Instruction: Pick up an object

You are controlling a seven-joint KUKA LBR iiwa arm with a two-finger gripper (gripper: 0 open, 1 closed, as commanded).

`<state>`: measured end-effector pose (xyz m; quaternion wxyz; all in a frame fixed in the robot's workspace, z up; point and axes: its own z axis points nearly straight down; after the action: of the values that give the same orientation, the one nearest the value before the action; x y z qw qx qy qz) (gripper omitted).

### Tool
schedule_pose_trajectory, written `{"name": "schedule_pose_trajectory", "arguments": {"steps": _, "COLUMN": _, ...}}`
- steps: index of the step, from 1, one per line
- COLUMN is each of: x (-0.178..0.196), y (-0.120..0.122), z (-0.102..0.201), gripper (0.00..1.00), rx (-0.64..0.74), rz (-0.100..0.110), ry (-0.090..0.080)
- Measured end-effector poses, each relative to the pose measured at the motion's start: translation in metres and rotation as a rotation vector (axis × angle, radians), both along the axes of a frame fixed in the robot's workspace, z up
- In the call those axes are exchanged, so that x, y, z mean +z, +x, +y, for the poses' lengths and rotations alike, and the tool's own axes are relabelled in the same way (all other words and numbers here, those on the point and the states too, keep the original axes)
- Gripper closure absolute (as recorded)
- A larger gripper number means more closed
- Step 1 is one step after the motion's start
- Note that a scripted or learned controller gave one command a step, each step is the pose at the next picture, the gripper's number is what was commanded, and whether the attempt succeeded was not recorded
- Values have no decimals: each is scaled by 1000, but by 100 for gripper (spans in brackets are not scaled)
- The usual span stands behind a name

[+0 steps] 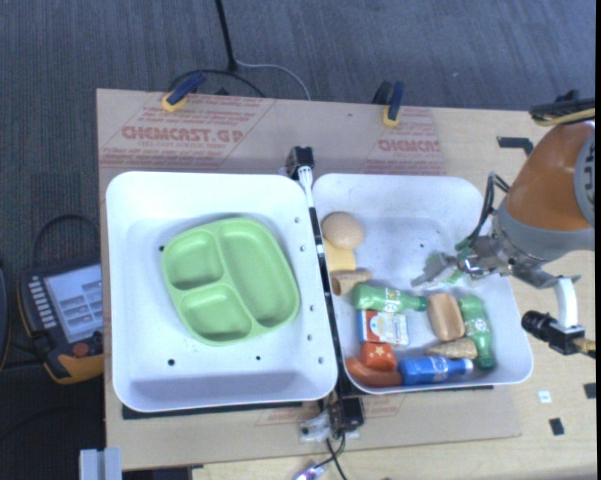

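— How many bins sit on the bench?
— Two white bins: the left bin [130, 368] and the right bin [400, 193].
— What's in the left one?
— One green divided plate [230, 280] with three compartments.
— And the right?
— One round bread roll [343, 230], two green bottles [389, 299] [478, 330], one blue bottle [435, 369], one red tomato-like piece [377, 355], one bun-shaped brown piece [445, 315]. A few smaller items are too jumbled to count.
— Clamps at the bench's far edge?
— Two [183, 90] [390, 103].

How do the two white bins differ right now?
The left bin holds a single green divided plate; the right bin holds a jumble of small food items crowded toward its near end. The arm's tool hangs over the right bin, not the left bin. Both are shallow, white and side by side.
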<state>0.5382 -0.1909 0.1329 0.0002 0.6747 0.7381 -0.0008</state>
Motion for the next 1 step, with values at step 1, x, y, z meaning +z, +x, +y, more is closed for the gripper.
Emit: {"name": "schedule_pose_trajectory", "arguments": {"steps": 1, "x": -37, "y": -15, "z": -10, "gripper": 0, "rx": 337, "rz": -16, "ry": 2}}
